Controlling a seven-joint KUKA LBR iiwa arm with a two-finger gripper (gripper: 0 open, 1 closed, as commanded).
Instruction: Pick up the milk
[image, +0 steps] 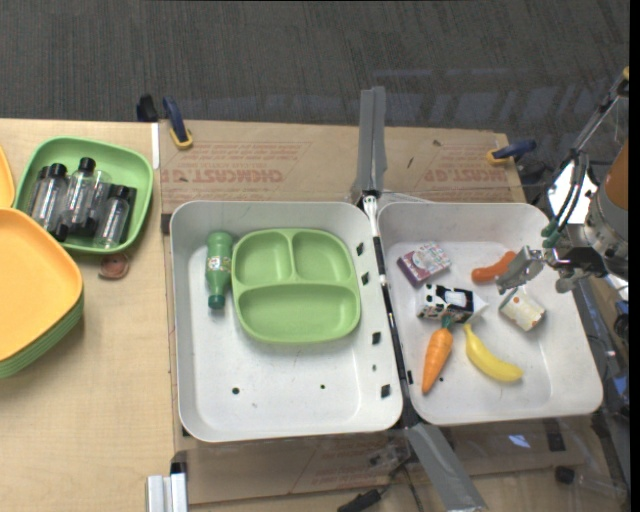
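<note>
In the right bin (560, 395), my gripper (545, 267) hangs open near the far right wall, gripping nothing. The milk (446, 302), a black-and-white carton, lies left of it, well apart, beside a carrot (436, 357) and banana (491, 358). Left of the milk, the other bin (270, 400) bears a green plate (296, 284). Cardboard (300, 160) covers the bench behind; grey carpet (300, 50) lies beyond.

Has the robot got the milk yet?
Not yet. The milk, the little cow-patterned carton, lies in the right bin beside the carrot. The hand is over that bin's right side, near the white block, apart from the milk. Reaching, gripping and lifting the carton are all left.
</note>
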